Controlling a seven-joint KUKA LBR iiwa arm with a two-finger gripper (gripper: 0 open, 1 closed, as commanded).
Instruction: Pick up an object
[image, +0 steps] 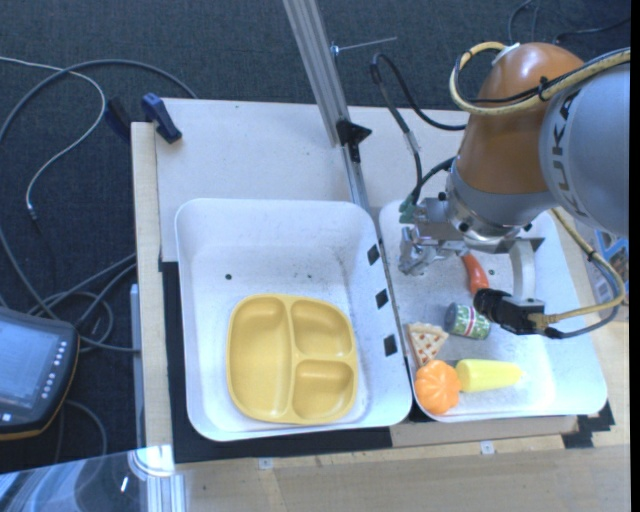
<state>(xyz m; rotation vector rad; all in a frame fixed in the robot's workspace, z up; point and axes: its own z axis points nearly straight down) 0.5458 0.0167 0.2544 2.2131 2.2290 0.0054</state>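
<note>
My gripper (415, 255) hangs low over the upper left part of the right bin (560, 395), with bare bin floor under its tips. Toys lie in that bin: a thin orange carrot-like piece (476, 271) just right of the gripper, a small green can (467, 320), a pizza slice (427, 342), an orange fruit (437, 387) and a yellow piece (488, 375) near the front. Nothing shows between the fingers.
The left bin (200, 230) holds a yellow divided plate (293, 357). A metal pole (320, 70) slants over the bench's back. A black cable connector (510, 308) hangs beside the can. Cables and a tablet lie on the floor at left.
</note>
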